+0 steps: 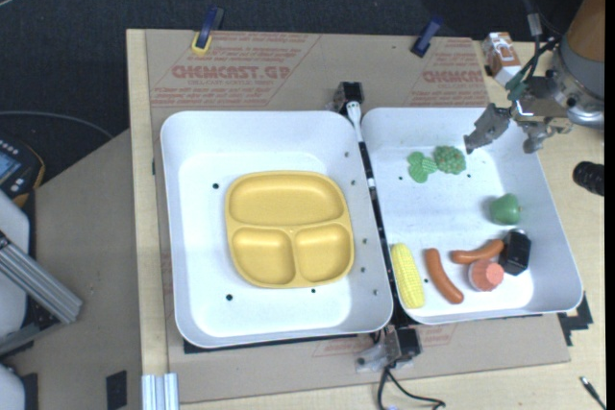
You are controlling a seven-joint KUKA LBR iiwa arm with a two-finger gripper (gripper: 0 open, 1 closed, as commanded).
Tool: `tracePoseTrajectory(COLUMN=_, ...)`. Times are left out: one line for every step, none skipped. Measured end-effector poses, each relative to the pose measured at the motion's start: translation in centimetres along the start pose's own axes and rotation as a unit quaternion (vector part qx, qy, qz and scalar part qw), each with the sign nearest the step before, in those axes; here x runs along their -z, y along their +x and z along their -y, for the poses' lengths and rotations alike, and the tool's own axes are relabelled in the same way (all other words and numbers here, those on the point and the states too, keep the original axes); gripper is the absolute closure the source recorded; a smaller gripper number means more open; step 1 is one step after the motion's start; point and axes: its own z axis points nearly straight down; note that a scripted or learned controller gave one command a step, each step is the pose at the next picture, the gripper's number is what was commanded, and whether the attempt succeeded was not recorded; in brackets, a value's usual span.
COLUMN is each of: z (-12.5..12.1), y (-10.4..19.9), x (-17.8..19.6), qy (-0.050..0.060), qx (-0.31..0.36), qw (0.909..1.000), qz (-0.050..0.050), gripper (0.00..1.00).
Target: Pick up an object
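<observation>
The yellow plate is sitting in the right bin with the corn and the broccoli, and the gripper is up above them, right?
Not quite. The yellow plate sits in the left bin, by itself. The corn and the broccoli are in the right bin, and the gripper does hang above that bin's far edge. The camera view shows this.

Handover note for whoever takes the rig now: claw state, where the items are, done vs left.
Claw: open, holding nothing, above the far right corner of the right bin.
Right bin items: two broccoli pieces, green pepper, black piece, two sausages, red slice, corn.
Left bin: yellow divided plate.
Done: nothing picked.
Left: descend, grasp one item; broccoli looks nearest.
</observation>
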Motion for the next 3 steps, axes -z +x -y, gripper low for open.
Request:
tracePoseTrajectory(z=-0.2, y=0.0, x=0.7, qy=-0.006, qx=0.001, qw=1.0, qz=0.001, gripper=0.0)
tracePoseTrajectory(z=0.6, y=0.4, x=-4.1, qy=-0.003, qx=0.001, qw=1.0, qz=0.0, gripper=0.0)
tracePoseTrajectory(z=0.1, y=-0.3, x=-9.0, qy=-0.003, qx=0.001, qw=1.0, qz=0.0, gripper=0.0)
